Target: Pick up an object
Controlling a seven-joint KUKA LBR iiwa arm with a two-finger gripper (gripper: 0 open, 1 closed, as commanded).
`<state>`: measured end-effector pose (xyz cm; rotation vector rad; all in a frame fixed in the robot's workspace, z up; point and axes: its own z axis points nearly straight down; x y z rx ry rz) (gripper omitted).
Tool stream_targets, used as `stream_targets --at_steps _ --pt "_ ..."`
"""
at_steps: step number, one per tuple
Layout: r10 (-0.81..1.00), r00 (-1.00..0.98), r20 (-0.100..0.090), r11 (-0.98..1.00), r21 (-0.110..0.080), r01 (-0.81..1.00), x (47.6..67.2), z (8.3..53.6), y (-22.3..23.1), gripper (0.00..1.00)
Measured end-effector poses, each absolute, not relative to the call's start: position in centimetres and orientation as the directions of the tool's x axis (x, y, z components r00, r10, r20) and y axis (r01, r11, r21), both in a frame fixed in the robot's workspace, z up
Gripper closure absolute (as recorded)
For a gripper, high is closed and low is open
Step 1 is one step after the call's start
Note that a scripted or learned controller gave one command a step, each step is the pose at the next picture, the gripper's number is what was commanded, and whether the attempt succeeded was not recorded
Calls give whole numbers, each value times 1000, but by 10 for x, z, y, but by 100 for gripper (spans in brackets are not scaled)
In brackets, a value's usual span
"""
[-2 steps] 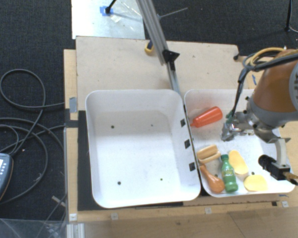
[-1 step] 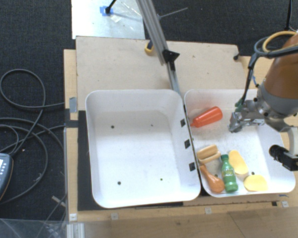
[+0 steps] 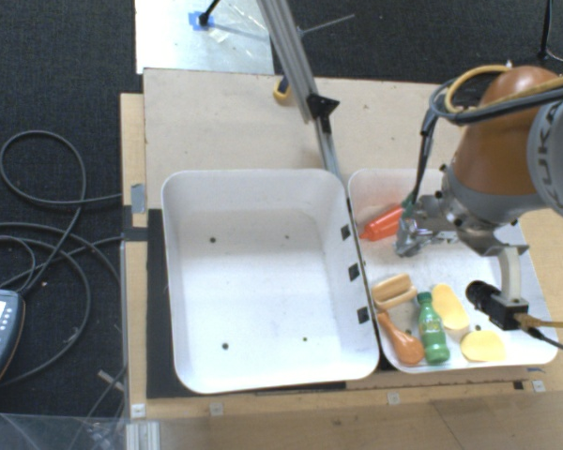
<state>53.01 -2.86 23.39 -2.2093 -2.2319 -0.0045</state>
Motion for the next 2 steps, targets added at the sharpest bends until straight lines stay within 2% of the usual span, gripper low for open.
stream_targets --at_steps 2 --pt "1000 -11 3 11 0 1000 512 225 69 100"
